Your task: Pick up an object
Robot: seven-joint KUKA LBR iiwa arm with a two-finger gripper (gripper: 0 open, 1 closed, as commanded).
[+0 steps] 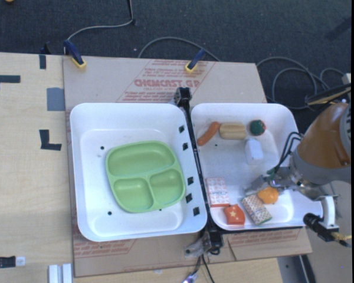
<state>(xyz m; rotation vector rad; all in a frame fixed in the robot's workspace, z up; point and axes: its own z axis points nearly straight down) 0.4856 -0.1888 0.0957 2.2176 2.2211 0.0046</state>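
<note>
- The end effector point(270, 184) sits low in the right bin point(283, 115), right over an orange ball point(269, 196); whether it grips, I cannot tell.
- Crowding beside it, a patterned block point(256, 209) and red block point(234, 215) could spoil a lift.
- Farther off: carrot point(207, 133), wooden cylinder point(232, 131).
- Farthest, the left bin point(82, 158) holds a green tray point(144, 175).

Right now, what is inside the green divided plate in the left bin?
The green divided plate in the left bin holds nothing visible: all three compartments show bare. What lies under the plate is covered.

Bench point(23, 175) under cardboard sheet point(165, 81), two bins point(82, 158).
</note>
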